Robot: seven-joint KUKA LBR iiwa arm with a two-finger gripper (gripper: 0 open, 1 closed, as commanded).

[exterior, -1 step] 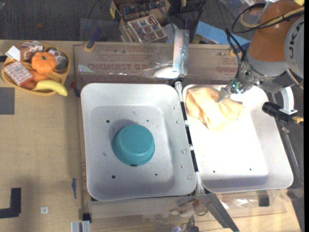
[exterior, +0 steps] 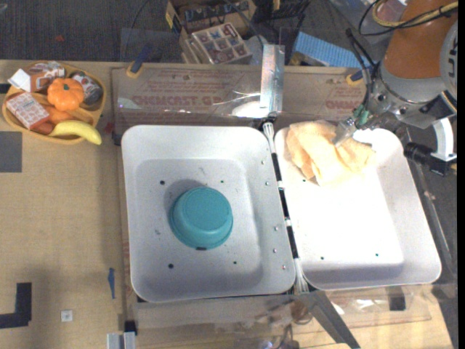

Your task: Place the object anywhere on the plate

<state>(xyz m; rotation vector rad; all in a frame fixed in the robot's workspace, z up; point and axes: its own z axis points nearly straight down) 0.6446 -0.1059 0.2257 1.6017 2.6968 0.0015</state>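
Observation:
A crumpled pale yellow-orange cloth (exterior: 320,157) lies in the far left part of the right bin (exterior: 370,246). A round teal plate (exterior: 202,217) sits near the middle of the left bin (exterior: 152,158). My gripper (exterior: 347,131) reaches in from the upper right, and its tip is down at the cloth's far right edge, touching or just above it. The cloth still rests on the bin floor. The arm's orange band (exterior: 425,20) shows at the top right.
Behind the bins runs a cardboard wall with a metal bracket (exterior: 270,78). At the far left of the bench stands a bowl of toy fruit (exterior: 54,102). A raised ridge (exterior: 283,202) divides the two bins.

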